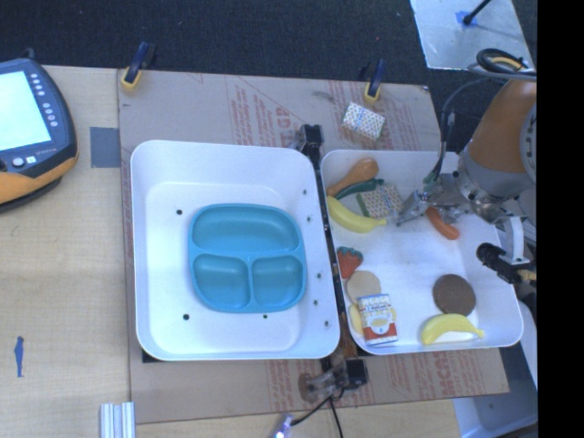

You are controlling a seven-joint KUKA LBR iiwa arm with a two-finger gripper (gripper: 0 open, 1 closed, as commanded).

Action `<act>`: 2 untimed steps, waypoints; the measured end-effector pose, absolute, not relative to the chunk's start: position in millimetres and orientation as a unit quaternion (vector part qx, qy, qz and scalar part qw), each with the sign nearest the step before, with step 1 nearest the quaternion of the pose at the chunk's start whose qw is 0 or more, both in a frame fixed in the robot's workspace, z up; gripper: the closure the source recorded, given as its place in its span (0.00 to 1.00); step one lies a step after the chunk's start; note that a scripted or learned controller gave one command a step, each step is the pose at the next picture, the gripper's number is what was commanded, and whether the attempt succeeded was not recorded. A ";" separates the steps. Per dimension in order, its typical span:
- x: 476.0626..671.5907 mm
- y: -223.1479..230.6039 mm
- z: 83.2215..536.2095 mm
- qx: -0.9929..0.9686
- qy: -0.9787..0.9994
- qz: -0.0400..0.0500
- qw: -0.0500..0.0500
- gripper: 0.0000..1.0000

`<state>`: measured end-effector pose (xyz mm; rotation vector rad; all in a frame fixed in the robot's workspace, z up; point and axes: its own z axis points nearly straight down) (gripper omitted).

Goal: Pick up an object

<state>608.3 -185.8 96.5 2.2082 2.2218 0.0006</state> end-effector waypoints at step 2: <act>577.6 -169.2 91.5 0.705 0.709 -0.002 -0.002 0.00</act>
